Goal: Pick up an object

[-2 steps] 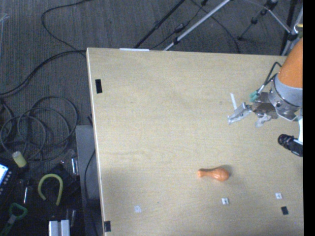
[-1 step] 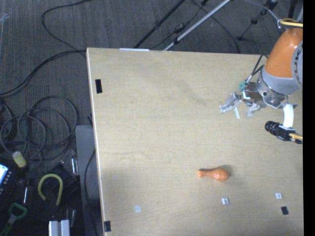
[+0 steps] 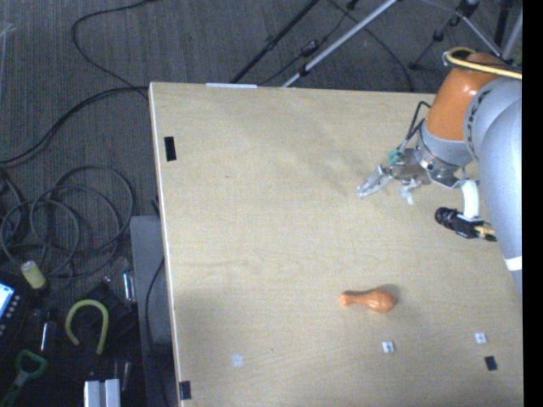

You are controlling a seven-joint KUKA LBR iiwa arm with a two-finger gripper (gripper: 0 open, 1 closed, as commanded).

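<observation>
Gripper (image 3: 386,183) at upper right of frame, fingers splayed open, nothing between them, poised over bare tan board (image 3: 254,227). Orange pear-shaped object (image 3: 370,300) lower centre-right, lying flat, well apart from gripper and from every board edge. Wide open surface leftward and above.

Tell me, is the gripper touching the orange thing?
Apart. The camera view shows the gripper up near the bench's far right, with bare bench between it and the orange thing.
</observation>
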